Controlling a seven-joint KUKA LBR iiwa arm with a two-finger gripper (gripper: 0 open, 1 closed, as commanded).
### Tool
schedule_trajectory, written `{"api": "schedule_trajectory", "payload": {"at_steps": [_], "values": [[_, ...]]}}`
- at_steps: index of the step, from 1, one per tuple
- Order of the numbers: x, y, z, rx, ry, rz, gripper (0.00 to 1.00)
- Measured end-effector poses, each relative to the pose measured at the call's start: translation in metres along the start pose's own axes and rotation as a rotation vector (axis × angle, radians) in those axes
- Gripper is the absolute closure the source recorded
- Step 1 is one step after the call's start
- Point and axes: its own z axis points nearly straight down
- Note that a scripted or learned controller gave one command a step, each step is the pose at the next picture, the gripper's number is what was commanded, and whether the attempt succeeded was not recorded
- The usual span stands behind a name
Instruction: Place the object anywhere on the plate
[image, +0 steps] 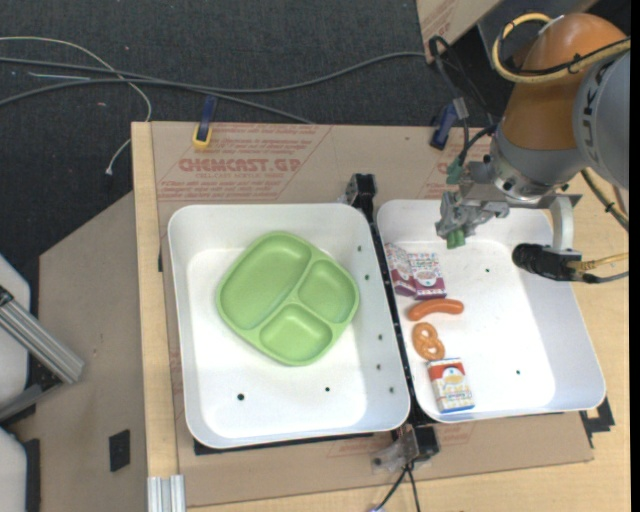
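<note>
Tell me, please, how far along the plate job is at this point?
Nothing looks done: the green plate in the left bin carries no object. The claw hangs over the right bin, above the snack packet. Hot dog, pretzel and small carton lie there; picking and placing remain.

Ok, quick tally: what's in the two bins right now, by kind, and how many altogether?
Green plate, left bin: 1
Snack packet, right bin: 1
Hot dog: 1
Pretzel: 1
Small carton: 1
Total: 5
</note>
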Motion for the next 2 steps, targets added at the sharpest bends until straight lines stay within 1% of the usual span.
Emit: {"api": "schedule_trajectory", "payload": {"at_steps": [1,2], "values": [[0.052,-0.014,0.009,0.002,0.000,-0.001,1.00],[0.109,-0.040,0.005,0.002,0.000,-0.002,1.00]]}}
